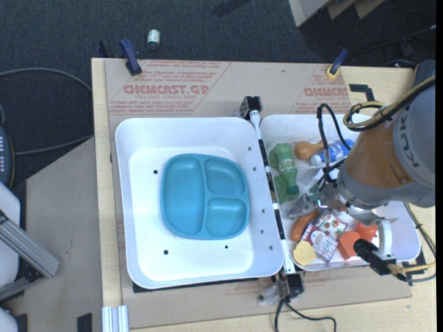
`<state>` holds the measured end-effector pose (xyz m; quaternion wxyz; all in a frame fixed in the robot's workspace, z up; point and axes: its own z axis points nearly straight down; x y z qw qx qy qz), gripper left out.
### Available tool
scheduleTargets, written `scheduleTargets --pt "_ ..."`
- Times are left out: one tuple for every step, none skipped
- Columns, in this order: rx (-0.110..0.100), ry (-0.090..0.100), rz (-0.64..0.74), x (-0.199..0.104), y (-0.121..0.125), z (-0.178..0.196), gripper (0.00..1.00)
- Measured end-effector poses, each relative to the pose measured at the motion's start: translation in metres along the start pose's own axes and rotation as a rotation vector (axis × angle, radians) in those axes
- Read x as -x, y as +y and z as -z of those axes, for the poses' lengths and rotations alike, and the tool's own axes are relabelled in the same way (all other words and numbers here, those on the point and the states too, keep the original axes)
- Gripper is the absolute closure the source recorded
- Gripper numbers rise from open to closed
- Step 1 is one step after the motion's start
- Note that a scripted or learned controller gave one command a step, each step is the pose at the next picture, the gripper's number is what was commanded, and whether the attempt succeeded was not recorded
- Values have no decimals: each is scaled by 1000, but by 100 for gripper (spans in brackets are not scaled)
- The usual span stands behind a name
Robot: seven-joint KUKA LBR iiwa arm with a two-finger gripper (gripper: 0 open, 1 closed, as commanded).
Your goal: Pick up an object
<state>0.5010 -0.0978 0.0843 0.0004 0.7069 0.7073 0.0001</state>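
Down in the right bin (408,244), toys lie heaped: a green bottle (284,164) by its left wall, an orange piece (302,224) and a printed packet (325,239) toward the near edge. Over them hangs the gripper (325,199); I cannot tell its state. Across in the left bin (138,185), a blue tray (205,196) sits centred.

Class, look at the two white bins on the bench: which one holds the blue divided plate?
The left bin holds the blue divided plate; the right bin holds small mixed items instead.
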Motion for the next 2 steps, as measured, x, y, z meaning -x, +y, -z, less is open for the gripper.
scheduleTargets --pt "5 -1 -1 0 1 11 100" --pt "0 1 1 -62 47 101 100"
